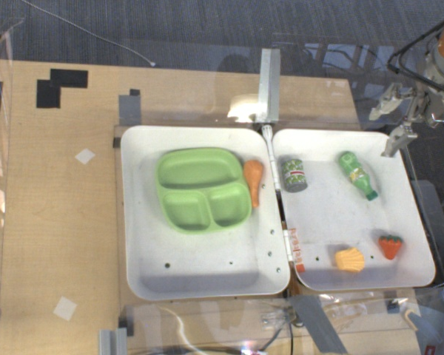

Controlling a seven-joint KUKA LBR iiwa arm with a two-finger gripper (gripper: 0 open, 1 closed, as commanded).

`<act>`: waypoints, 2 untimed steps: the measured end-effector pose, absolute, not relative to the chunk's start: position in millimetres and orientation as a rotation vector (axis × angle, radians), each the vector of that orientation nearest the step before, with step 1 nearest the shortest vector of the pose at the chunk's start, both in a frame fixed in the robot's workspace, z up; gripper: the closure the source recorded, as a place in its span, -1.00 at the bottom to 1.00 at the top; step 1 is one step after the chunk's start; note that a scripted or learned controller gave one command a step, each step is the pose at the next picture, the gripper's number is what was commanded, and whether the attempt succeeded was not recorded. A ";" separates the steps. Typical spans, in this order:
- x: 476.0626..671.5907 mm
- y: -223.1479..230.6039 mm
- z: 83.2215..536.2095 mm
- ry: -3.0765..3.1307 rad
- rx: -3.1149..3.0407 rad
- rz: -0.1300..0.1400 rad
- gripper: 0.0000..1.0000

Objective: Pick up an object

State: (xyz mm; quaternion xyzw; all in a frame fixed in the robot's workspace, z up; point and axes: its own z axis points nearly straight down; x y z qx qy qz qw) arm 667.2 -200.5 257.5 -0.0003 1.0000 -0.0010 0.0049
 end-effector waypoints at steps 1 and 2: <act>669.1 -154.6 161.3 3.086 0.565 0.003 -1.00; 644.6 -121.9 89.3 3.125 0.152 -0.001 -1.00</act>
